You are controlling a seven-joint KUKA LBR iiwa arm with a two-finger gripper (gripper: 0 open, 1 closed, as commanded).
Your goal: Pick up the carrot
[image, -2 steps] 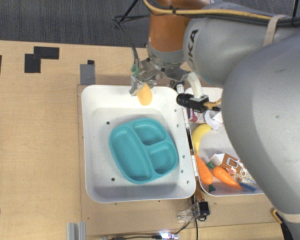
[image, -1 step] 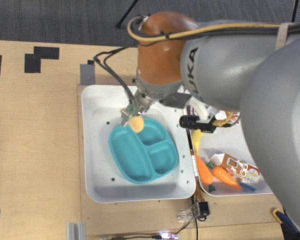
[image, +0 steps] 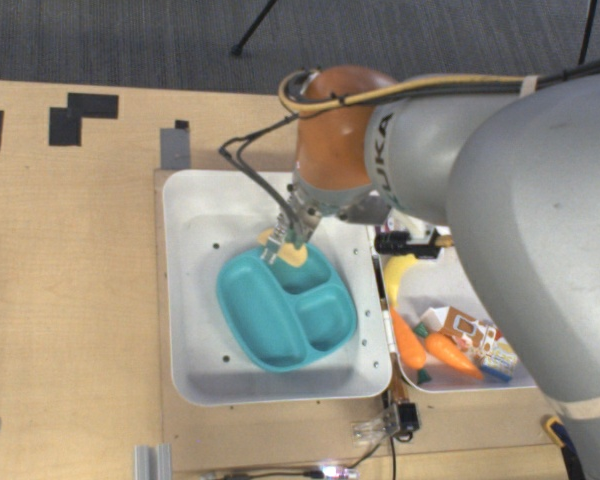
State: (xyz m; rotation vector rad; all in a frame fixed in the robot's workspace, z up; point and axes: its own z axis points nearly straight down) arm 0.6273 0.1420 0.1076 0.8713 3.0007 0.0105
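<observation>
Two orange carrots lie in the right bin [image: 450, 383]: one [image: 410, 341] close to the bin's left wall, the other [image: 452, 353] just right of it. My gripper [image: 284, 244] hangs over the left bin [image: 195, 268], at the far rim of a teal divided plate [image: 280, 313]. A small pale yellow piece [image: 294, 257] shows right at its tip. The gripper is well to the left of both carrots, with the wall between the bins lying in between. The grey arm with its orange band [image: 330, 138] covers much of the right bin.
A yellow banana [image: 398, 273] lies in the right bin, beyond the carrots. A printed white carton [image: 472, 333] and a blue item [image: 495, 371] sit to the right of the carrots. Cables loop off the wrist over the left bin's far edge.
</observation>
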